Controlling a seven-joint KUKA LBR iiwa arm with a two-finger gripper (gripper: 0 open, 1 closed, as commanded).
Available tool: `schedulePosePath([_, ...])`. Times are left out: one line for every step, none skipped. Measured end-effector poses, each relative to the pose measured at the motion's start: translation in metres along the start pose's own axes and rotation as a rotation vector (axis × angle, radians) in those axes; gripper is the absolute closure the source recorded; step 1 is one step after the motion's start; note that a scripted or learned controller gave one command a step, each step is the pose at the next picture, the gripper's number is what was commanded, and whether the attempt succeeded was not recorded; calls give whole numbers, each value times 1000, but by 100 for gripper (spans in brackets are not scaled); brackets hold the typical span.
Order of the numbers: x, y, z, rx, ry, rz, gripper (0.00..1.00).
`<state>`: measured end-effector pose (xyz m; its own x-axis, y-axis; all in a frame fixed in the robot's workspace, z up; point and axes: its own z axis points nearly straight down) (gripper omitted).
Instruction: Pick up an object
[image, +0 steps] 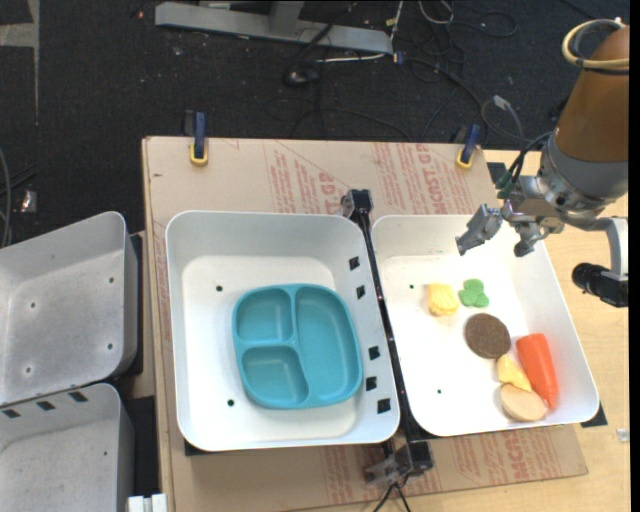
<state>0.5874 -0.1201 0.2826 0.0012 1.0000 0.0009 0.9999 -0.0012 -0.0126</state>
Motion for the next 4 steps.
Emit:
schedulePosePath([0,2,-7,-12,-1,-2,0])
schedulePosePath([-2,-5,39,-9,-1,0,0])
schedulePosePath([-7,2,97,-10,-1,0,0])
schedulePosePath([-12,-3,143,-9,-1,0,0])
